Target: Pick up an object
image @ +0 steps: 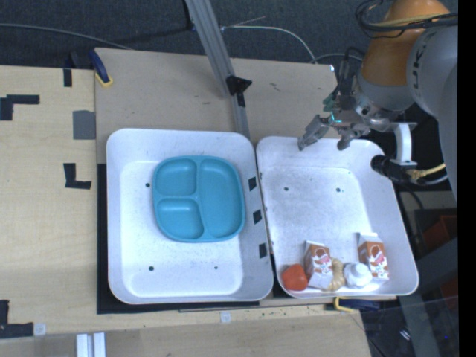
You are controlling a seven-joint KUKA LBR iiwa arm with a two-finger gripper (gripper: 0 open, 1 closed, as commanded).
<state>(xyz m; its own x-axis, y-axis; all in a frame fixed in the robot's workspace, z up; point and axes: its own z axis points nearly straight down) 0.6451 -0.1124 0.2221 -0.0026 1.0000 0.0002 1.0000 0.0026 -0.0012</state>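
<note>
small carton [318, 262] lying at right bin's [312, 158] near edge beside red ball [295, 277] | probably light, stiff, crushable; gripping across its narrow sides looks best | tool [326, 134] hovering over far rim, fingers spread, holding nothing

grey arm [439, 65], orange band [401, 36], black cables, dark two-finger claw [324, 137]

The teal three-compartment plastic plate [198, 198] looks smooth and matt. Both shallow white plastic bins [132, 274] show speckled, scuffed surfaces. The pale wooden tabletop [44, 214] appears matt; the slanted grey metal bar [212, 36] has a dull sheen.
</note>
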